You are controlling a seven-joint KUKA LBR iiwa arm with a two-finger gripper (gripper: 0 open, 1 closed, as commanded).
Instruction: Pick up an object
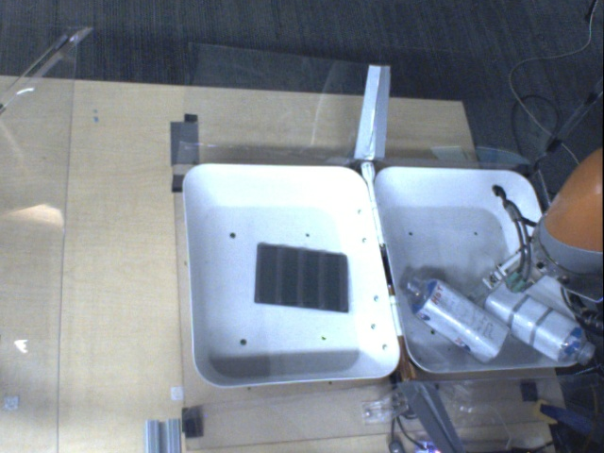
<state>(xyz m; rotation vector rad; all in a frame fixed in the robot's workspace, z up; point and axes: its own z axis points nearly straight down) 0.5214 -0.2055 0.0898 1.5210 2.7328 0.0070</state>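
Two objects lie in the right white bin (444,210), near its front. One is a silver can (460,318) with a red and blue end, lying on its side and pointing up-left. To its right lies a clear bottle (536,325) with a bluish end at the bin's front right corner. My gripper (508,276) comes in from the right under the orange band (578,206) and hangs low just above the bottle's upper-left end, close to the can. I see nothing between it and the bin floor that is lifted.
The left white bin (217,253) holds a flat dark ribbed pad (302,277) at its middle. A metal post (373,111) stands behind the seam between the bins. Cables (510,210) trail along the right bin's back right corner.
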